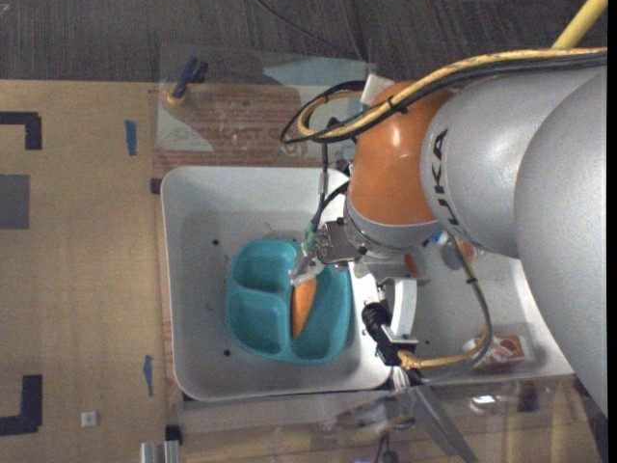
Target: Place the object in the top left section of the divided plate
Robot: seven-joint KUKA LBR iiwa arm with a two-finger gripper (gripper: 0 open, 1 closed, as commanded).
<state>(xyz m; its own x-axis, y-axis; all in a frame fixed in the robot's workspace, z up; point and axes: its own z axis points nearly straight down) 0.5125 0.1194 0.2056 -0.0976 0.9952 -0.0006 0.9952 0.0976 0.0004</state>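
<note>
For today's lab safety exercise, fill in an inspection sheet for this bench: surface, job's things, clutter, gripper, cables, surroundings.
Surface: white bin on a wooden bench; a second bin sits largely under the arm.
Job's things: teal divided plate lies in the bin; an orange object rests in its large right-hand compartment.
Clutter: small items in the second bin, too hidden to name.
Gripper: gripper hangs over the plate's right part, just above the orange object; finger state unclear.
Cables: black cable runs across the floor; yellow and black cables loop over the arm's orange band.
Surroundings: blue tape marks and black corner markers on the bench; dark carpet beyond.
</note>
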